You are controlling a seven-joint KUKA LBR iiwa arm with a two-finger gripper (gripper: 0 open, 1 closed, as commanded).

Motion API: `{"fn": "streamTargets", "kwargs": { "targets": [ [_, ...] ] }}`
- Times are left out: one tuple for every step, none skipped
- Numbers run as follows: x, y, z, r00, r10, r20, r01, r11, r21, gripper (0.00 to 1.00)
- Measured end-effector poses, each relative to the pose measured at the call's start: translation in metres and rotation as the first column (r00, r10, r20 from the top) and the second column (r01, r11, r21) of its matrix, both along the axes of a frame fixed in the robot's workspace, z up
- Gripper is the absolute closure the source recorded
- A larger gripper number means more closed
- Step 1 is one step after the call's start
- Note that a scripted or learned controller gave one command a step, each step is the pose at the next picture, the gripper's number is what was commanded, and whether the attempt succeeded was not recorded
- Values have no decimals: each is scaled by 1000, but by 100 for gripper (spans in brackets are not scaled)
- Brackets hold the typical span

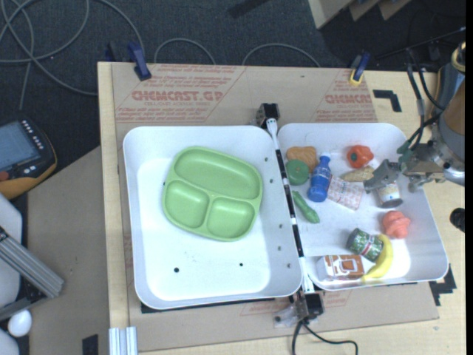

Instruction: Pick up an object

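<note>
Over the right bin (421,261), near its far right wall, you see the gripper (389,187) reaching in from the right, with the grey arm (451,117) behind it. Whether it is wide, narrow or holding anything you cannot tell; the dark metal parts blur together against the white floor.

No object is named, so you choose. Nearest, to my eye, is the pink lump (397,223), just below the gripper and toward the front of the bin, with bare floor around it. The red pepper (360,155) lies up and left of the gripper, near the back wall. A tan piece (358,175) and a clear packet (345,194) sit just to its left, touching or nearly touching each other.

Further left the blue bottle (320,179) stands or leans with its long axis running roughly back to front, beside the green ball (298,171). The can (365,243) and banana (381,259) crowd together at the front.

I judge the pink lump the easiest pick: a short shift toward the front, then straight down. The left bin (148,257) holds a green tray (213,193).
</note>
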State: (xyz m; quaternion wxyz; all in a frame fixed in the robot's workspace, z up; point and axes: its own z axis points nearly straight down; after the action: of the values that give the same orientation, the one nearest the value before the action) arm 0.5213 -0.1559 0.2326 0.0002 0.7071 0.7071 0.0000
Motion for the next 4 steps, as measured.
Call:
{"fn": "streamTargets", "kwargs": {
  "targets": [
    [-13, -5, -148, 1000, -1, 0, 1, 1000, 0, 0],
    [86, -24, -113, 1000, 1, 2, -1, 1000, -1, 0],
    [118, 20, -148, 1000, 1, -1, -1, 1000, 1, 0],
    [114, 18, -140, 1000, 1, -18, -1, 1000, 0, 100]
  ]
}}
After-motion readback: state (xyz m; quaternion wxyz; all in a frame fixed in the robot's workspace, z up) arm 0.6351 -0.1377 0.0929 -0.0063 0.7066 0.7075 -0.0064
